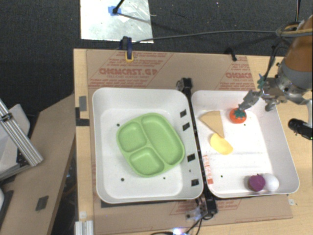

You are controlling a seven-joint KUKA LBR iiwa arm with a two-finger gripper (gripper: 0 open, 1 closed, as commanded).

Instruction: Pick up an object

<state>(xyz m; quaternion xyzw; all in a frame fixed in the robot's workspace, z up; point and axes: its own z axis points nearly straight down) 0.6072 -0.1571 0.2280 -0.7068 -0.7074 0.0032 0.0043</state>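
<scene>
The right bin (281, 146) holds several small items. A red tomato-like toy with a green top (237, 115) lies near its back. A tan wedge (213, 121) and a yellow lump (221, 144) lie toward the bin's left side. At the front right, a purple piece (256, 182) touches a white ball (270, 183). My gripper (257, 105) hangs over the back right of this bin, open. One finger (246, 103) points down at the red toy's upper edge. Nothing sits between the fingers.
The left bin (105, 131) carries a green three-compartment plate (150, 144). A black divider with clips (191, 131) runs between the bins. Cables cross the dark floor behind the bench, and a metal rail (19, 136) stands at the left.
</scene>
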